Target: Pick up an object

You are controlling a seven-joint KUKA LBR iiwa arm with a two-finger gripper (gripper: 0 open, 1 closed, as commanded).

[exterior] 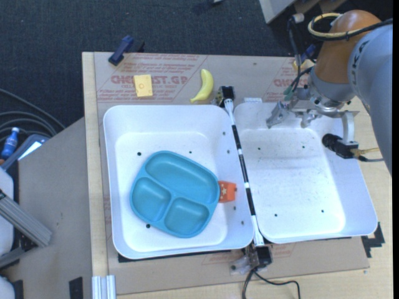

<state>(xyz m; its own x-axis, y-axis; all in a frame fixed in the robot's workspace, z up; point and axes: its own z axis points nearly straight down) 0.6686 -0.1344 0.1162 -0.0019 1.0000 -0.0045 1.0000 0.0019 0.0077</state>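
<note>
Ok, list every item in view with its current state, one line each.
Blue divided plate: flat in the left bin, right side up, compartments bare.
Orange object: in the left bin, touching the plate's right edge.
Banana: lying on the bench behind the left bin, outside both bins.
Gripper: over the back edge of the right bin, fingers apart, nothing between them.

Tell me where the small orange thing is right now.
The small orange object lies in the left bin, touching the right edge of the blue divided plate, close to the divider between the two bins.
</note>
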